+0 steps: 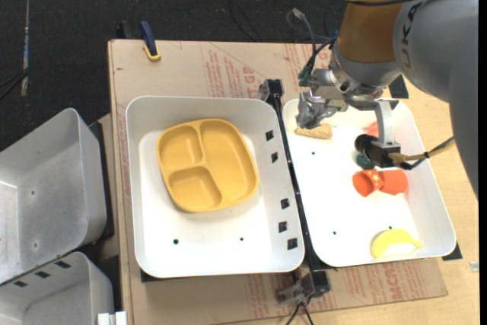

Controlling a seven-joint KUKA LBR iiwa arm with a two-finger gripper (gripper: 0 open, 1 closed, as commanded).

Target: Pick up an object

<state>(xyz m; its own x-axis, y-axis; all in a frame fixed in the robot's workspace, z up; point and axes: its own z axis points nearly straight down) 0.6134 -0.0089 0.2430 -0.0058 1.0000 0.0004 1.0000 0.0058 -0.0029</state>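
Over the far left corner of the right bin (342,217), the gripper (307,118) hangs low, its tip right above a flat tan piece (318,133). That piece lies on the bin floor, close to the wall shared with the left bin (152,240). From where I stand, the tip either touches the piece or sits just over its left end; I cannot tell which. Nor can I tell whether the gripper is clenched or released, since too little shows there. Nothing looks lifted: the piece lies flat on the white floor.

Nearer me in the same bin are an orange cup (379,182) on its side and a yellow fruit (394,243) by the near edge, both well apart from the gripper. The left bin holds a yellow plate (205,164).

I'd judge this to be the reaching or grasping step, with the tan piece as the target. The next move calls for a firm grip on a thin, flat thing, then a straight lift. A piece that low may easily slip out or get pushed against the wall.
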